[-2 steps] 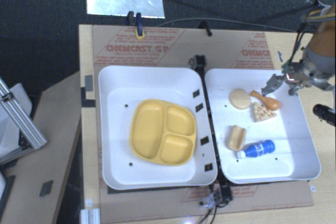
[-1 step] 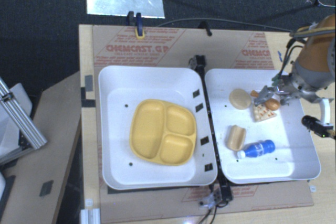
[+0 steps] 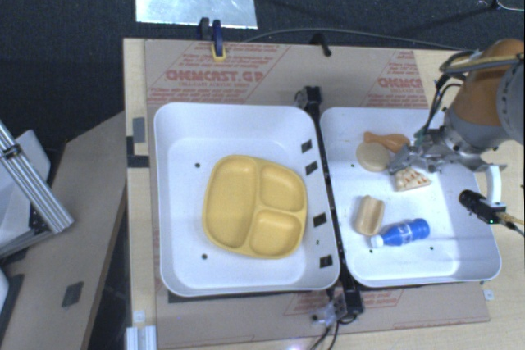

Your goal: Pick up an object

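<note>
Gripper point(image 3: 413, 160) low in right white bin point(image 3: 467, 258), finger state impossible to tell. Waffle piece point(image 3: 410, 179) just beneath, touching. Cardboard-covered bench point(image 3: 246, 70) on dark carpet point(image 3: 66, 4).

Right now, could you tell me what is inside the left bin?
The left bin holds one thing: a yellow divided tray with three compartments, lying flat near its middle. Nothing lies in the compartments. The bin floor under the tray is covered, so I cannot see it.
</note>
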### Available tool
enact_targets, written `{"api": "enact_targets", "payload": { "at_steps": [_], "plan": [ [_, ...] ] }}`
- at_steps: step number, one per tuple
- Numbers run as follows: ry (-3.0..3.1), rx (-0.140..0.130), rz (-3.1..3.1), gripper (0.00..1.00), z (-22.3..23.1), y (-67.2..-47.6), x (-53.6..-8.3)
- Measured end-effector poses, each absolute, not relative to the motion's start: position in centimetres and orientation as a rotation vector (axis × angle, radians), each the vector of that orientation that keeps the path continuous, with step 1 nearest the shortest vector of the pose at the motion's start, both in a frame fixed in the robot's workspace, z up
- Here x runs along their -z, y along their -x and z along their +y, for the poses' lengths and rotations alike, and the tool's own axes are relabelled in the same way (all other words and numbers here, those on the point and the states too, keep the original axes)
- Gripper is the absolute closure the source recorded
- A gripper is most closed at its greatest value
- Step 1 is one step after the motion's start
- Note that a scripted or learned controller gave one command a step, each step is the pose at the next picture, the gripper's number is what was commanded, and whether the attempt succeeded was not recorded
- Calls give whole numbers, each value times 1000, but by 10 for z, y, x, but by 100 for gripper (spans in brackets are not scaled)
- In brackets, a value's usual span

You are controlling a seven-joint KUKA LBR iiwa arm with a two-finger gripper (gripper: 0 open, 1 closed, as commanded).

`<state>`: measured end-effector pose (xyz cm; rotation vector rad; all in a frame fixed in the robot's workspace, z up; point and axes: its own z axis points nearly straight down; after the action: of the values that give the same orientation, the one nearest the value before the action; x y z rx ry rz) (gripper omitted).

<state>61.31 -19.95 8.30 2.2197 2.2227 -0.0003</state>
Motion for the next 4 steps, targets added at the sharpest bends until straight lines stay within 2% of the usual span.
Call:
{"api": "enact_targets", "payload": {
  "at_steps": [1, 3, 4],
  "plan": [
    [-2215, -4, 2220, 100, -200, -615, -96],
    [-2212, -5, 2222, 100, -200, -619, -209],
    [-2210, -5, 2232, 100, -136, -621, -209]
  ]
}}
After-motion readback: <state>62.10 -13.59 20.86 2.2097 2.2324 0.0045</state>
